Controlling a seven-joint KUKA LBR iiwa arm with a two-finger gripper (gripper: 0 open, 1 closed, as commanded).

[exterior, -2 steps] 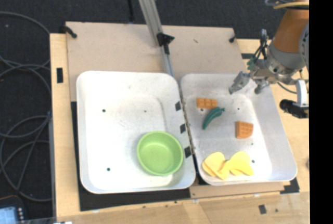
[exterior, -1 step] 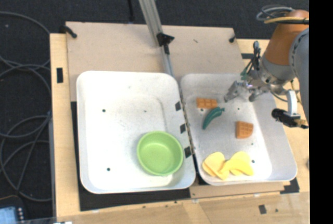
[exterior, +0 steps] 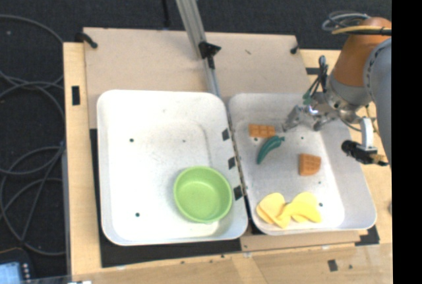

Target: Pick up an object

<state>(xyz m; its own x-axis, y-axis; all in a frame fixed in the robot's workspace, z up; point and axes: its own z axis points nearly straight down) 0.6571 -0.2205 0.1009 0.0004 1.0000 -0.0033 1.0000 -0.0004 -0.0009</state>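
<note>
Hovering in the right bin near its far edge, the end effector, grip state unclear, nears the green pepper: light, slick, best pinched mid-body.

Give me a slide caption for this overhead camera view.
Gripper poised over right bin of toy food; green bowl in left bin.

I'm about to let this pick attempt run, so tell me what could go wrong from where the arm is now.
1. The pincer hovers between items in the right white bin; closing here would likely catch nothing.
2. The flat orange waffle piece and curved teal pepper-shaped toy lie very close together, so a grab may nudge one away.
3. The flat waffle piece offers little height to grip.
</note>
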